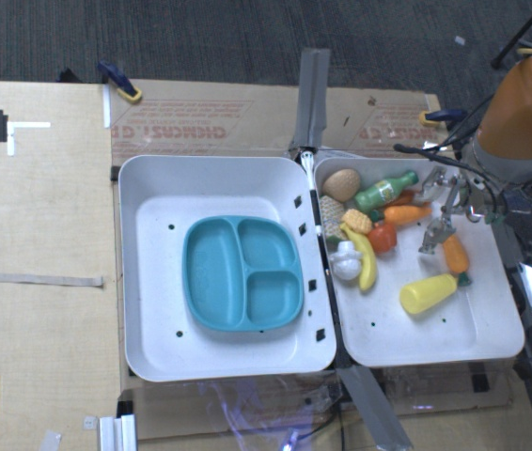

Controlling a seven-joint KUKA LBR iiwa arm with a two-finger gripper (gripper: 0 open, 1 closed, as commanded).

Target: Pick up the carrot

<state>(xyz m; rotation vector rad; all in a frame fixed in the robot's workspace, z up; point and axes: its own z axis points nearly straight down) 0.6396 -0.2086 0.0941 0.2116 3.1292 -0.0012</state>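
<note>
The carrot (455, 255) is a short orange piece with a green end. It lies in the right bin (492, 332), towards its right side, just above the yellow lemon-like piece (428, 293). My gripper (438, 235) hangs low over the bin, directly to the left of the carrot's upper end and very close to it. The carrot rests on the bin floor and is not lifted. The grey arm with its orange band (520, 111) reaches in from the upper right.
Left of the gripper lie an orange oblong piece (404, 214), a green bottle (385, 192), a red tomato (383, 239), a banana (364, 256), corn (356, 221) and a brown egg-shaped piece (341, 184). The left bin (144, 280) holds a teal divided plate (243, 272).
</note>
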